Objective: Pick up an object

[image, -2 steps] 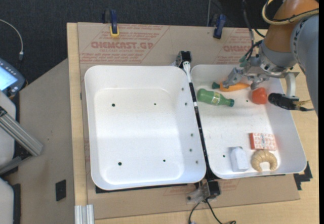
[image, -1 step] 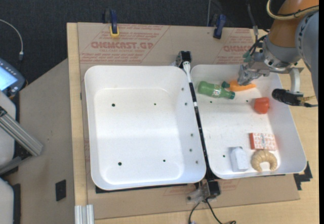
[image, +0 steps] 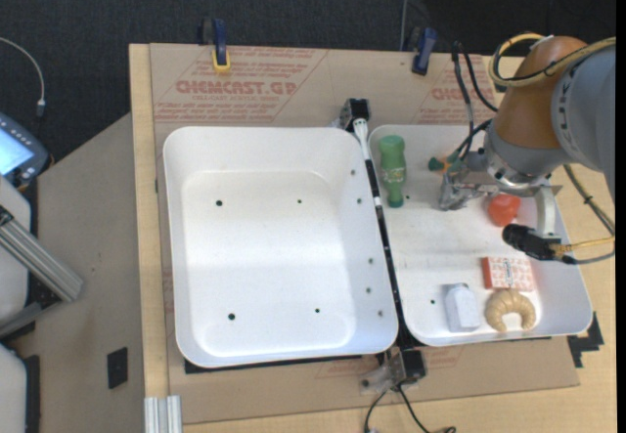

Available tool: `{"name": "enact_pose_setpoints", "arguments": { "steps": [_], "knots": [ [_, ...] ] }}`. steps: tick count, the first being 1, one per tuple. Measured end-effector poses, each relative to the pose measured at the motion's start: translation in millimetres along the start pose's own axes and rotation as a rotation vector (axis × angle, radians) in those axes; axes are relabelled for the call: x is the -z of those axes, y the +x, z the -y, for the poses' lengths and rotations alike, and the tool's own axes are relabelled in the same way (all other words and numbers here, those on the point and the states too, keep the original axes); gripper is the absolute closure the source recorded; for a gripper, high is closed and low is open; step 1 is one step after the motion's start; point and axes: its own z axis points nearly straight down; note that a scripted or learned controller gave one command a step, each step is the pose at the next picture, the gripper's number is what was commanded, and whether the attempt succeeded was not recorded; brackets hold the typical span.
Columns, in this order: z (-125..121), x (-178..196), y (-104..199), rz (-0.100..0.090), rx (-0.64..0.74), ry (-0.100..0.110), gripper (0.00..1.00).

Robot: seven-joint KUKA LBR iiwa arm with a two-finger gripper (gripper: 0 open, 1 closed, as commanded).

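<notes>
The desk (image: pixel 293 79) carries two white bins; the right bin (image: pixel 430 319) holds everything. The tool (image: pixel 458 194) hovers low there; its grip I cannot tell. Nearby, the green bottle (image: pixel 392 170) looks light, stiff, slick: grasp it mid-body.

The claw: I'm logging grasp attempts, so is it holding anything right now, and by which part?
Nothing shows between the claw fingers; it sits low over the right bin's floor, apart from the green bottle.

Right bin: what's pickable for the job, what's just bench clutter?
Job:
green bottle
red object
orange-white packet
grey block
croissant
gripper

Lying about:
left bin
blue clamps
cardboard
</notes>
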Motion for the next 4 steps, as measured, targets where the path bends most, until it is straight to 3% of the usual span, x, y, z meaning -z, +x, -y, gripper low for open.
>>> {"name": "enact_pose_setpoints", "arguments": {
  "steps": [1, 2, 3, 4],
  "knots": [
    [60, 1, 2, 0.001, -0.001, -0.004, 1.0],
    [130, 19, 39, -0.003, 0.001, 0.003, 1.0],
    [128, 18, 37, 0.0, 0.0, -0.002, 0.0],
    [96, 104, 130, -0.001, 0.012, -0.014, 0.0]
  ]
}}
